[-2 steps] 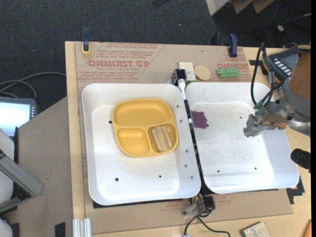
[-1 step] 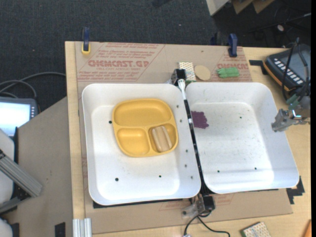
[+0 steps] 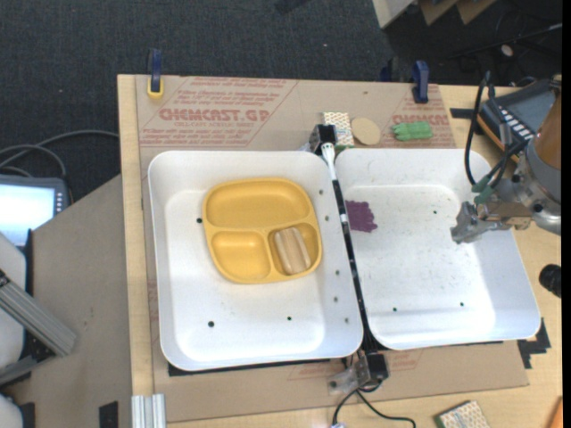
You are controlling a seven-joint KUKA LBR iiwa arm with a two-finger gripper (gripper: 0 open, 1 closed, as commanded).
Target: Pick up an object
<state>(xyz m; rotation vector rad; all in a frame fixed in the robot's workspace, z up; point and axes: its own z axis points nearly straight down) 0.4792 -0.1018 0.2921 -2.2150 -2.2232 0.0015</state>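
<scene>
the gripper (image 3: 466,226) hangs over the right bin (image 3: 500,319), near its right wall, and nothing is seen between its tips; from this slanted view i cannot tell if it is open or closed, because the tips are small and dark against the white floor. the nearest thing to pick is the purple object (image 3: 359,215), a small flat-looking piece that lies on the floor of the same bin, close to the left wall where the two bins meet. so from the gripper it lies toward the left of the view, across most of the bin floor, and a little toward the far side of the bench. its shape is slightly longer in the near-far direction than across, but the outline is blurred and i would not trust this much. the left bin (image 3: 178,328) holds a yellow divided tray (image 3: 254,208), and in its lower right compartment rests a tan block (image 3: 289,249), with the long side running near-far; this one is farther from the gripper and behind the tray rim. in my judgement the coming move is mainly a travel to the left inside the right bin, and the closeness of the purple object to the bin wall could leave little room for one side of the gripper.
</scene>
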